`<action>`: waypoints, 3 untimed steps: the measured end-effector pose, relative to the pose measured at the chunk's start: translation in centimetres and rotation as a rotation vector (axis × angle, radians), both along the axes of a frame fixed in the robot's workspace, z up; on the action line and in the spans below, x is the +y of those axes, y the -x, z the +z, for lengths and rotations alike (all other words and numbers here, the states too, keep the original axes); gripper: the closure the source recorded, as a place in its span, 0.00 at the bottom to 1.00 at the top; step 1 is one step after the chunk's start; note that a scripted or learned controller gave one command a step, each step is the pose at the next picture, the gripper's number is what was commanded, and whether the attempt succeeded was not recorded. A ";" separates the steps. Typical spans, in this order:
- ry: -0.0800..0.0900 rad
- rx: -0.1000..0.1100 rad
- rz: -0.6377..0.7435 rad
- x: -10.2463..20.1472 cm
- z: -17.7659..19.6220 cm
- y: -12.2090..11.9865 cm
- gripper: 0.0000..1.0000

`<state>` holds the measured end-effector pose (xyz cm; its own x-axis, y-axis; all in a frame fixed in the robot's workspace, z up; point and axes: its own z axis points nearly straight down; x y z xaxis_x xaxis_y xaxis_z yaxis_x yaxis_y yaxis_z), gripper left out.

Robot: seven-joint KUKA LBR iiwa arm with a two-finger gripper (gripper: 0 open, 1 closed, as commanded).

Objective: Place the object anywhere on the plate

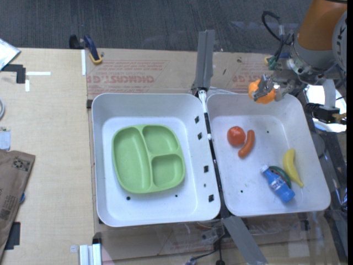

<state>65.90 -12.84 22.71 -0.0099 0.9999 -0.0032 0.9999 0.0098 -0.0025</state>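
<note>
A green plate [148, 158] with three sections lies in the left white bin [105, 164]. My gripper [267, 89] hangs over the far edge of the right bin [265, 192], shut on a small orange object [262, 93] that shows between its fingers. In the right bin lie a red tomato [236, 135], an orange-red sausage [246, 143], a yellow banana [292, 167] and a blue bottle [278, 184].
A grey upright post [204, 59] stands behind the seam between the bins. Cardboard [143, 73] lines the bench behind the bins. A blue clamp [91, 48] sits at the far left. Black clips [208, 148] run along the divider.
</note>
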 end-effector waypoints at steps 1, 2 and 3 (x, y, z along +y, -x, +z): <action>-0.002 0.002 -0.083 8.4 -3.2 1.5 1.00; -0.002 0.002 -0.077 16.0 -2.5 8.2 1.00; 0.016 -0.026 -0.065 18.0 -7.7 11.1 1.00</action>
<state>54.81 5.13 14.98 0.0556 0.9983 -0.0185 0.9982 -0.0551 0.0236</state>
